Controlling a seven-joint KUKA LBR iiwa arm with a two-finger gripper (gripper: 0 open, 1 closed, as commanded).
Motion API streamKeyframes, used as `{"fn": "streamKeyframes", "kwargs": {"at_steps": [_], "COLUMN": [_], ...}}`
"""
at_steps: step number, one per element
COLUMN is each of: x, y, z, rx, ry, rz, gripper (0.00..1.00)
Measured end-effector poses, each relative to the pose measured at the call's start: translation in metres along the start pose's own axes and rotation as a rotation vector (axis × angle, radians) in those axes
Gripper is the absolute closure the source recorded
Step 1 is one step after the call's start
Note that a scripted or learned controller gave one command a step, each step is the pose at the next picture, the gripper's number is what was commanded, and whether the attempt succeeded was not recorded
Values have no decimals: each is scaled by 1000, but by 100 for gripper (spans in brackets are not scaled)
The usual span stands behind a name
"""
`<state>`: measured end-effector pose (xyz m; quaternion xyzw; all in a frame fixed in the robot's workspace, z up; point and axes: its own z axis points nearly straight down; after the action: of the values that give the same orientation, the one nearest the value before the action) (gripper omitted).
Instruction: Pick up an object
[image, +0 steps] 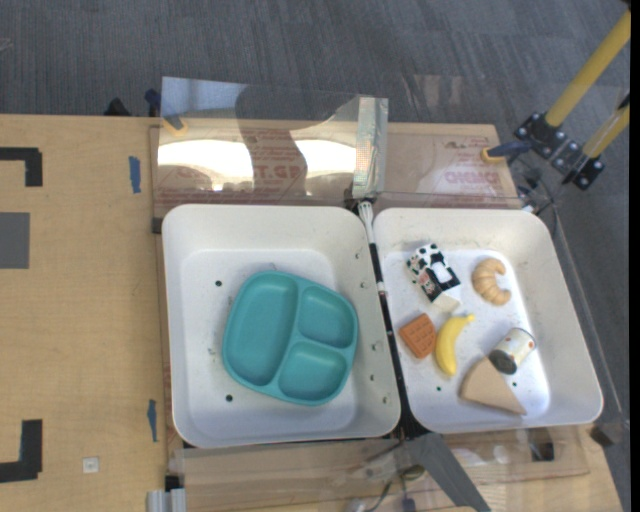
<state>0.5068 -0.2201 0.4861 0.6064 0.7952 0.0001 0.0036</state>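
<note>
Camera view, looking down at a slant. Two shallow white bins side by side on a tan bench.

Left white bin (190, 330): holds a teal plastic divided plate (290, 337) with three compartments, lying flat near the bin's middle, slightly turned.

Right white bin (560, 290): six small items, clustered centre to near side.
- Black-and-white cow-patterned toy (432, 271), far left of the cluster, long axis running from far-left to near-right.
- Tan toy croissant (491, 280), right of the cow toy, apart from it, curved, long axis roughly far to near.
- Orange square waffle-like cracker (419, 335), near side of the cow toy, tilted like a diamond.
- Yellow toy banana (451, 343), just beside the cracker on its right; long axis far to near, stem end pointing far-right.
- Small white-and-dark cylinder (514, 350), lying on its side, right of the banana.
- Beige wedge-shaped block (491, 387), nearest the camera, touching or just under the cylinder, tip pointing right and near.

Gripper: no finger state can be told, and no item's place relative to it either.

Far right: yellow poles with black clamps (560, 140), beyond the bins.
</note>
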Motion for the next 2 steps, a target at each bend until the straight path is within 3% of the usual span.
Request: {"fn": "streamKeyframes", "kwargs": {"at_steps": [1, 2], "x": [8, 4], "y": [-25, -27], "z": [-1, -1], "rx": [1, 0], "ry": [3, 3], "rz": [-480, -888], "gripper": [100, 100]}}
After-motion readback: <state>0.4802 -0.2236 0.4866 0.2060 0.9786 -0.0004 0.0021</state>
